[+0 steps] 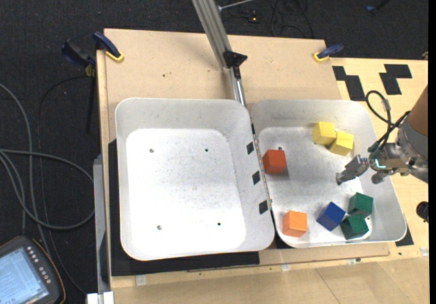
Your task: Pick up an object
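Note:
The right bin (300,122) holds several blocks. Two yellow blocks (332,137) lie touching at its far side. A red cube (274,161) sits near the bin's left wall. Along the near side are an orange cube (295,223), a blue cube (332,216) and two green blocks (357,216) stacked close together in the near right corner. My gripper (355,169) hangs over the right part of this bin, below the yellow blocks and above the green ones. Nothing shows in its grasp.
The left bin (129,180) lies beside the right one, their rims meeting at the middle. A slanted metal pole (208,13) crosses the bench's far side. Clamps (109,47) grip the far corners. Cables (379,108) loop by my wrist.

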Controlling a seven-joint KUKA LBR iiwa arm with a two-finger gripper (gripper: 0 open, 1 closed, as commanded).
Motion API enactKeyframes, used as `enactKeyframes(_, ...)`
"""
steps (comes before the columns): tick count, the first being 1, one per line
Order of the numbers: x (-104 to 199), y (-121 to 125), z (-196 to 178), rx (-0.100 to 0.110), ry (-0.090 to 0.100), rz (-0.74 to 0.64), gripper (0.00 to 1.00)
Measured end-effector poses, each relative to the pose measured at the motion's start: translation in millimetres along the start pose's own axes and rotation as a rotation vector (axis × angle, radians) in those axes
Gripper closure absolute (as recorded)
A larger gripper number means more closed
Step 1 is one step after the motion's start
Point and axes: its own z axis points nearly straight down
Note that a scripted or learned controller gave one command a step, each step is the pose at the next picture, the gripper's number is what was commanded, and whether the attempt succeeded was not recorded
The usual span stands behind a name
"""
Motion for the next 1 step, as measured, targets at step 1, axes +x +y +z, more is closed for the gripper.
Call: enactKeyframes(1,0.0,0.9,-2.0,-0.004,-0.001,0.001,0.00)
